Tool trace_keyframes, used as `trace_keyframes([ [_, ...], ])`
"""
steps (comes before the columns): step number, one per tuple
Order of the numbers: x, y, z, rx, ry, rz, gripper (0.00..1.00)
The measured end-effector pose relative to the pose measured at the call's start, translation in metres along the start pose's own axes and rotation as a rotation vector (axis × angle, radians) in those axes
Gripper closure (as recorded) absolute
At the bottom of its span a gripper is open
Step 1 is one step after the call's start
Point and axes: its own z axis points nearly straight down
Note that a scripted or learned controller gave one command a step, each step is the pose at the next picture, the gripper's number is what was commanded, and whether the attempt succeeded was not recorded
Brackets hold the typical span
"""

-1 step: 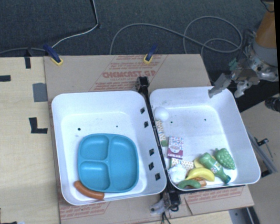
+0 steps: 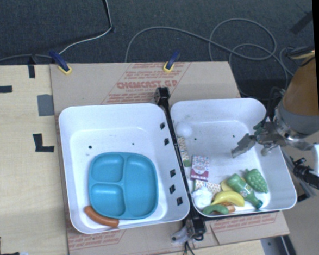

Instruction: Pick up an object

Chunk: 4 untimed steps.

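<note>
Here the gripper [image 2: 253,143] hangs over the right bin [image 2: 218,110], its fingers apparently spread and pinching nothing, though blur leaves this uncertain; it is probably poised to descend. Just below it lie grapes [image 2: 256,179], a banana [image 2: 230,198] and a green bottle [image 2: 241,186]. Far left, the other bin [image 2: 83,121] holds a blue plate [image 2: 122,185] and sausage [image 2: 100,216].

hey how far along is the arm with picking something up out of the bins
Done: the gripper has reached into the right bin, above the toy pile.
In hand: nothing shows between its open fingers.
Left: the grasp and the lift. The banana, the grapes and the green bottle lie in the near corner; the hot dog lies beside the blue plate in the left bin.
</note>
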Motion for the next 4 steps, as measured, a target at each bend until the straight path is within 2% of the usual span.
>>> trace_keyframes([
  [1, -0.044, -0.032, 0.107, -0.002, -0.001, 0.001, 0.0],
  [2, -0.027, 0.033, 0.111, -0.01, -0.004, -0.002, 0.0],
  [3, 0.043, -0.002, 0.112, -0.009, -0.003, -0.001, 0.0],
  [4, 0.069, 0.044, 0.112, -0.009, -0.003, -0.001, 0.0],
])
